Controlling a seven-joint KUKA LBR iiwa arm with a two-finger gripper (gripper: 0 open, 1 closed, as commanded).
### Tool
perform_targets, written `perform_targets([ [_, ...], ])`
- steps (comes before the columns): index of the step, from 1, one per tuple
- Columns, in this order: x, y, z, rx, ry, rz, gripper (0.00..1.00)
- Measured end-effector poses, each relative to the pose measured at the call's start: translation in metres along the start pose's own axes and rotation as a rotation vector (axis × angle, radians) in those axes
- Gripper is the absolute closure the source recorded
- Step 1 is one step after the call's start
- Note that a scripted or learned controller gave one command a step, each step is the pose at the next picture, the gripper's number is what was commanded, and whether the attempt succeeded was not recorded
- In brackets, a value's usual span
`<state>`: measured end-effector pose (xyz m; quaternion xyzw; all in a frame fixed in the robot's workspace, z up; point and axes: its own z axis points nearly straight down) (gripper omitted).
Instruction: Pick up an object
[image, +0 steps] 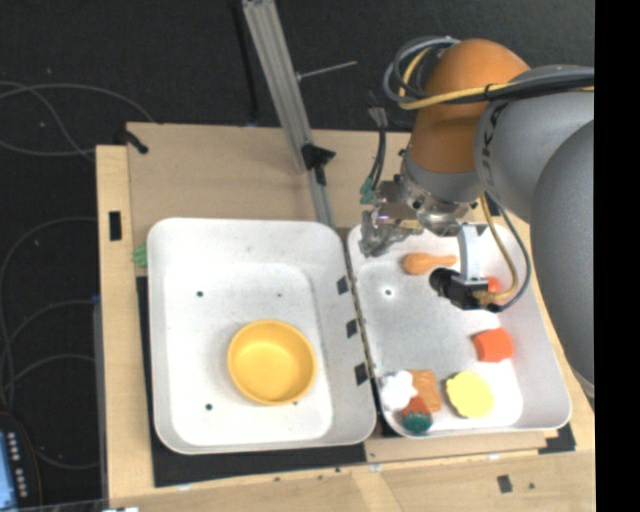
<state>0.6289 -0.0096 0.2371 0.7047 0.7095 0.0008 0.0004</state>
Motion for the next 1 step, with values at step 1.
perform_targets([
  [1, 0.051, 0.012, -0.0127, -0.001, 0.002, -0.002, 1.0],
])
